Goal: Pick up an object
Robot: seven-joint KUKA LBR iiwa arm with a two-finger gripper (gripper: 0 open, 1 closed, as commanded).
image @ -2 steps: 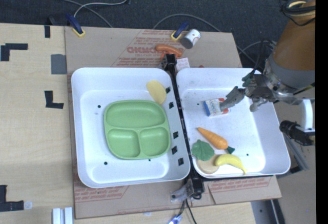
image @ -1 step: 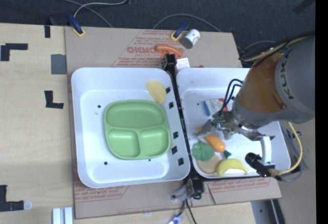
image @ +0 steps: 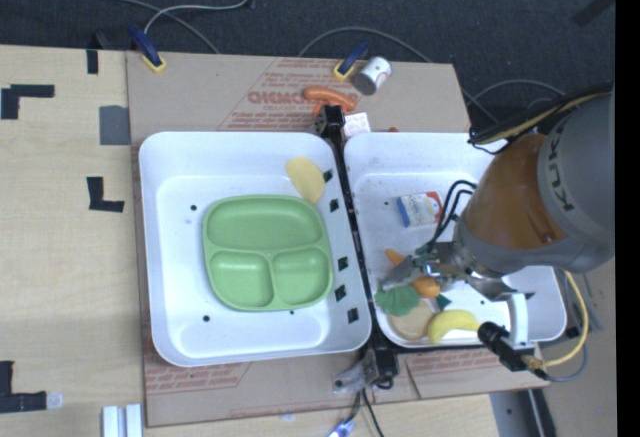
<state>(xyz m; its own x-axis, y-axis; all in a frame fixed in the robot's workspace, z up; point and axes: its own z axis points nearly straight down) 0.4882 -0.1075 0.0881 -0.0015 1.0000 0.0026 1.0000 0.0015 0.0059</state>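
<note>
In the right bin [image: 520,150], the gripper [image: 410,273] hangs low over a green toy [image: 398,300] and a banana [image: 452,324], whether it grasps anything I cannot tell.

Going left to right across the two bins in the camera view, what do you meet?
Green divided plate → yellow lemon-like piece → green leafy toy → blue and white packet → banana → grey arm.

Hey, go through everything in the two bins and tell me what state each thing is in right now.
Green divided plate: flat in the left bin, right side up.
Yellow piece: loose beside the plate.
Blue and white packet: lying in the right bin.
Banana: lying free.
Green toy: lying free.
Gripper: low over the toys, grip unclear.
</note>
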